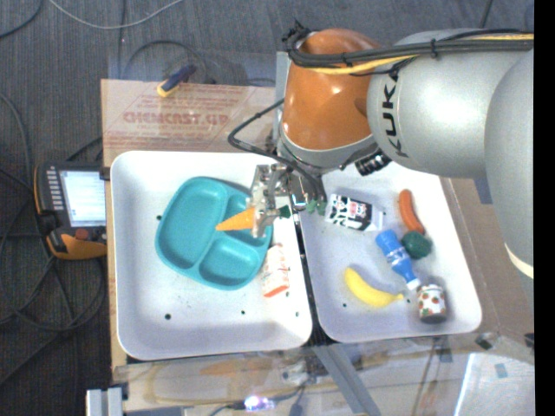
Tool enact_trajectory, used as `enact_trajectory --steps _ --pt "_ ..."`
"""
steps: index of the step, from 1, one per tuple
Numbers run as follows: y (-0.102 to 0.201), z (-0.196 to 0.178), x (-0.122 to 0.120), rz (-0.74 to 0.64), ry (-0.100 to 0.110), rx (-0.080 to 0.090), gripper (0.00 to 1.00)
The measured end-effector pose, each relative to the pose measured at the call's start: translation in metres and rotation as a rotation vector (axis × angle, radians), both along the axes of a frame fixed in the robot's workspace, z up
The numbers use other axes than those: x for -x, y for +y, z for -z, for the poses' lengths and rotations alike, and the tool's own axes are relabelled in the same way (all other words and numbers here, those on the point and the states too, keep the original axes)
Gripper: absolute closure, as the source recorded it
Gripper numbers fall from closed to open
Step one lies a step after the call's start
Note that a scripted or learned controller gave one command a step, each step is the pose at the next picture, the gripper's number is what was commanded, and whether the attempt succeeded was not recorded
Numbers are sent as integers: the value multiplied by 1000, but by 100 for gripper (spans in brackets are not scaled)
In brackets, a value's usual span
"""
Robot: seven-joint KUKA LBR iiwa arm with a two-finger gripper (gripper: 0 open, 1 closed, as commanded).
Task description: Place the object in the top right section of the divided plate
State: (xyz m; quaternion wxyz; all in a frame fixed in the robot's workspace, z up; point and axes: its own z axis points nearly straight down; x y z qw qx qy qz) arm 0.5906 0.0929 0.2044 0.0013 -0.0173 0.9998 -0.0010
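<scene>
Carrot, a small orange wedge tapering to a point on its left, hangs clamped at its thick end between the fingers of the gripper. It sits over the right part of the teal divided plate in the left bin, seemingly held for release into the top right section.

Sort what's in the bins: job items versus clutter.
Job:
gripper
orange carrot-shaped piece between its fingers
teal divided plate

Lying about:
white bottle
banana
blue bottle
sausage
black-and-white carton
</scene>
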Motion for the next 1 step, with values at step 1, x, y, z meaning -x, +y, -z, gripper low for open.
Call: enact_trajectory --steps 1 --pt "0 0 0 0 0 -1 0"
